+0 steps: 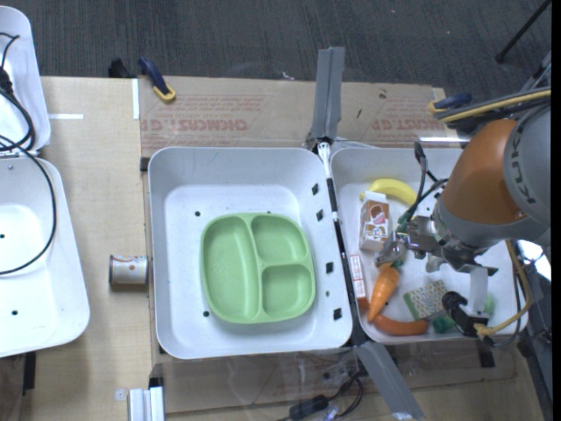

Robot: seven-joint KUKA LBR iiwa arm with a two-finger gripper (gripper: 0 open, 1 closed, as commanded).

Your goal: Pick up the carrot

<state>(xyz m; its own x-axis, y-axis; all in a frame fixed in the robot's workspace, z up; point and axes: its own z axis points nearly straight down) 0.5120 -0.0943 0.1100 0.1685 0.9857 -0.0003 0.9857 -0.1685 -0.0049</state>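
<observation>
The carrot (382, 291) lies in the right bin (344, 175) near its left wall, slanting with its green top up and its orange tip towards the front. My gripper (394, 253) hangs just over the carrot's top end, between it and a small carton (375, 222). The wrist hides the tips, so I cannot say whether anything is held. The arm's orange band (478, 182) comes in from the right above it.
A yellow banana (392, 189) lies behind the carton. An orange curved piece (401, 326), a speckled packet (424, 299) and a green item (443, 324) lie at the bin's front. The left bin (175, 182) holds a green divided plate (259, 268). A small can (129, 270) lies on the bench.
</observation>
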